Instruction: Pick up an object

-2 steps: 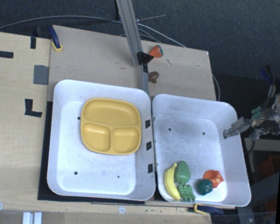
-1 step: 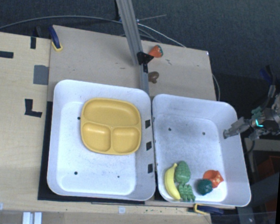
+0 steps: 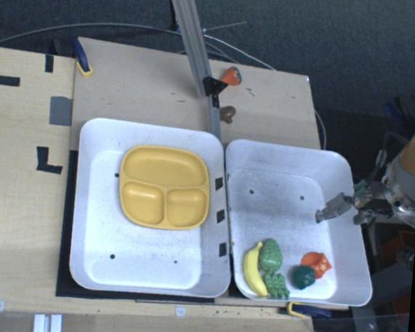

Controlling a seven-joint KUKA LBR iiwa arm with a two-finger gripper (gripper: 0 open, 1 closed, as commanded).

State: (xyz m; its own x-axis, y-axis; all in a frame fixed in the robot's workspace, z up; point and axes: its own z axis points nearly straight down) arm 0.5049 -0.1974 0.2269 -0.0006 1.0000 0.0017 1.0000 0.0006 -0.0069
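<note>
Gripper (image 3: 335, 208) hangs over the right bin (image 3: 295, 163), near its right wall; you can't tell from this angle how far apart it stands, and you see nothing in it. Right bin's near corner holds a clump of toy food: banana (image 3: 253, 272), green vegetable (image 3: 270, 255) touching it, leafy green piece (image 3: 277, 286) just below that, dark teal ball (image 3: 302, 277) and orange-red piece (image 3: 316, 262) touching each other. Left of the right bin, left bin (image 3: 96, 260) carries a yellow divided plate (image 3: 165, 187).
</note>
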